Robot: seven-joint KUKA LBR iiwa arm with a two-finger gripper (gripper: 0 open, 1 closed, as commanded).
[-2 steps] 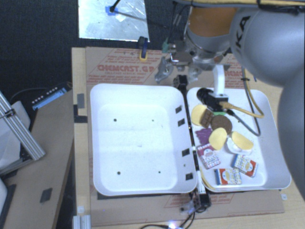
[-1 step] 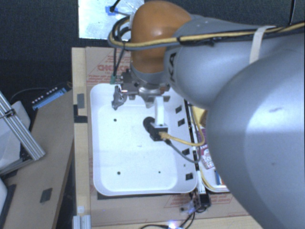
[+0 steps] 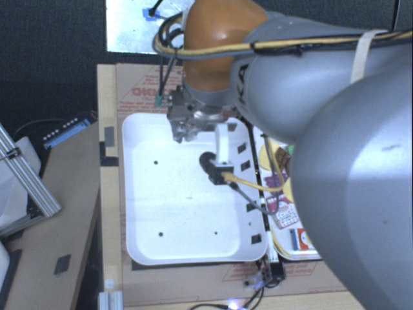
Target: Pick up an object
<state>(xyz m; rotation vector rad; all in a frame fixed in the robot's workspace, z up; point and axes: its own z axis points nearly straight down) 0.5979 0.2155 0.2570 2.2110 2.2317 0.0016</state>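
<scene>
Arm reaches in from right with gripper [image 3: 182, 133] low over back edge of the left bin [image 3: 139, 237], jaw state can't tell, likely lining up a grab; only objects seen are flat printed items [image 3: 292, 221] in the right bin, mostly arm-covered, long axis unclear.

Tan bench [image 3: 71, 192], seen from above at a slant. On top, brown cardboard sheet [image 3: 139, 86] with red print. On the cardboard, white left bin [image 3: 139, 237], shallow, with rounded corners and small dark dots on its floor. Just beside it, right bin [image 3: 303, 254], largely hidden under the grey arm [image 3: 335, 128], with colourful printed items [image 3: 287, 215] inside.
</scene>
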